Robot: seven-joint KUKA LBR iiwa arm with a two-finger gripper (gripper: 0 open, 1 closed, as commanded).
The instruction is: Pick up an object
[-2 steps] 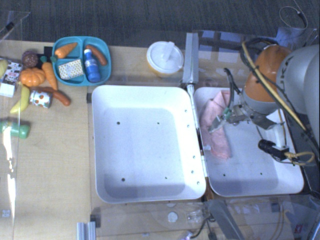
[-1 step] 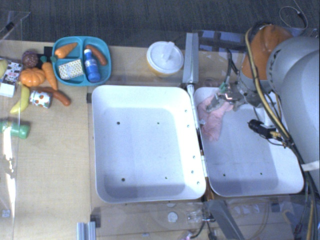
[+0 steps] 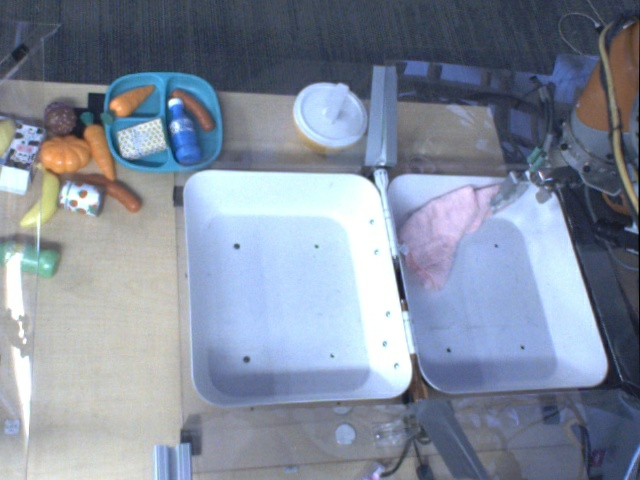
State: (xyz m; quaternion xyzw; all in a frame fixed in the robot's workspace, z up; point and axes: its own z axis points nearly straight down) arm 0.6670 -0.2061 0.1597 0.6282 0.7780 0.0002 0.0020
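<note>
Both shallow white plastic bins sit side by side up front on the desk, and the right-hand bin (image 3: 520,348) is the one that matters. So the pink crumpled cloth (image 3: 443,230) lies in that bin's upper-left part, bunched against the divider, with one corner stretched up and to the right. That corner runs straight toward the metal two-finger end effector (image 3: 522,183), which sits at the bin's top edge. From the end effector, the bulk of the cloth lies down and to the left, and its long axis follows roughly that same diagonal.

Honestly can't tell whether the end effector is open or closed, or if it has actually pinched that corner; the tip looks to be touching or just beside it, too small to call.

Arm-wise, the grey arm with the orange band (image 3: 605,98) reaches in from the upper right, wrist low over the bin's rim.
</note>
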